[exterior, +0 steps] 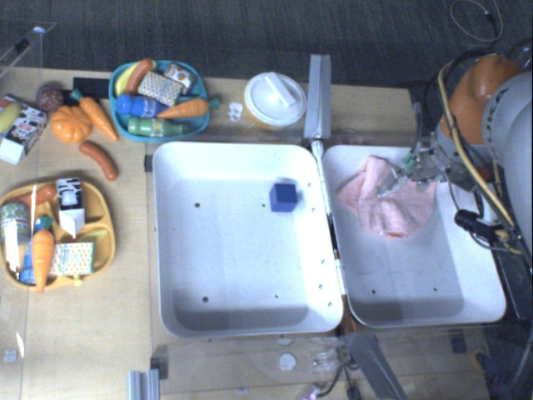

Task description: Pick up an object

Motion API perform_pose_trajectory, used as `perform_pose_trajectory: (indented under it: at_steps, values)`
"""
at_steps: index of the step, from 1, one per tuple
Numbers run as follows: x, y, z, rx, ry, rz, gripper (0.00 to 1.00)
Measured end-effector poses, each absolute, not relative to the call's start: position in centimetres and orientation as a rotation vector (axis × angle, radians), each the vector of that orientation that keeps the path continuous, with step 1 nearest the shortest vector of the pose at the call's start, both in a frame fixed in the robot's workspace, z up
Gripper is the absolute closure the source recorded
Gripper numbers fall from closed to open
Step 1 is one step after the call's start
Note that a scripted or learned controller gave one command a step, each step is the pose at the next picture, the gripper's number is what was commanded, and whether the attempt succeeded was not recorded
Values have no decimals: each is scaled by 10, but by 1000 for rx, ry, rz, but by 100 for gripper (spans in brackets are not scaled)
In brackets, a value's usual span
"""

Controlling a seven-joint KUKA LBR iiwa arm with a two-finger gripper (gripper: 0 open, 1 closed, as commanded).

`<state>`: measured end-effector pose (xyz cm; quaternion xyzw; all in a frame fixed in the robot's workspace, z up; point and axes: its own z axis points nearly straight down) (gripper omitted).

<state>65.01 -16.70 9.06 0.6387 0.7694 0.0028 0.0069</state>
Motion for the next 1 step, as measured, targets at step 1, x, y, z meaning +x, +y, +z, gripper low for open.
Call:
perform_pose_trajectory:
  at_steps: [1]
  values:
    - [579, -118, 92, 1951, 2446, 14, 0]
